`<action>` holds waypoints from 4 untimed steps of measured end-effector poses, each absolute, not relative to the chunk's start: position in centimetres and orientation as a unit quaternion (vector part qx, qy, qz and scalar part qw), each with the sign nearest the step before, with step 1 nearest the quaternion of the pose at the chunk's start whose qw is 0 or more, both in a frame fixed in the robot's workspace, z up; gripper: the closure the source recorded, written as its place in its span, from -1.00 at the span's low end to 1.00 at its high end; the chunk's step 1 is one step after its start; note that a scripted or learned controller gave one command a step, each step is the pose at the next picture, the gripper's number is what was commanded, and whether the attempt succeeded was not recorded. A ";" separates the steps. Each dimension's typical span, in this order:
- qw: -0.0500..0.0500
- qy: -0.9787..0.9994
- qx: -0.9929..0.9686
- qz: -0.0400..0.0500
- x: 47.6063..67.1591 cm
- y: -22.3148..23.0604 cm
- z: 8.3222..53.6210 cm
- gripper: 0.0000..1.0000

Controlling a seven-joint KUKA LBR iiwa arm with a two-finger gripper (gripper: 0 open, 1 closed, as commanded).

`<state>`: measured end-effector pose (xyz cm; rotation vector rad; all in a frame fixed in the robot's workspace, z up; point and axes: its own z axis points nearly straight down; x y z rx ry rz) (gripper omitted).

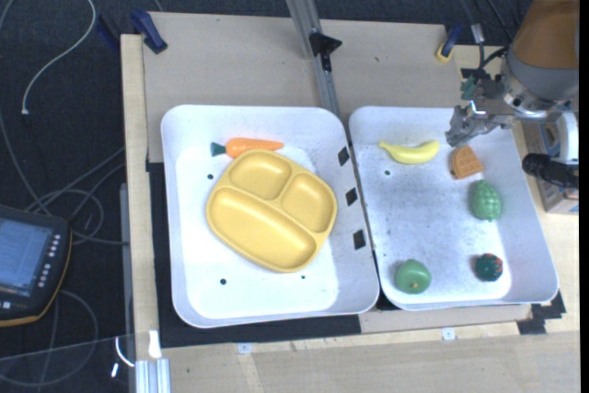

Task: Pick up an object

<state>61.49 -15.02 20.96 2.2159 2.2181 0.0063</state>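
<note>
Divided plate (pixel 272 210) in left bin (pixel 184 290), carrot (pixel 247 145) behind it, banana (pixel 410 151) in right bin (pixel 534 262)

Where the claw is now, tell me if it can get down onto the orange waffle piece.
Probably yes. The claw hangs just above the orange waffle piece, which lies apart from the banana and the green fruit.

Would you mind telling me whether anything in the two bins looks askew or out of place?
Mildly: the yellow divided plate sits rotated in the left bin, with the toy carrot beside it rather than on it. Nothing looks spilled or damaged.
</note>
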 end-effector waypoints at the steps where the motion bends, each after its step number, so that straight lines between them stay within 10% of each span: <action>1: 0.003 0.708 0.706 0.002 61.5 -14.7 25.5 1.00; 4: -0.001 0.710 0.705 0.001 61.5 2.5 23.2 1.00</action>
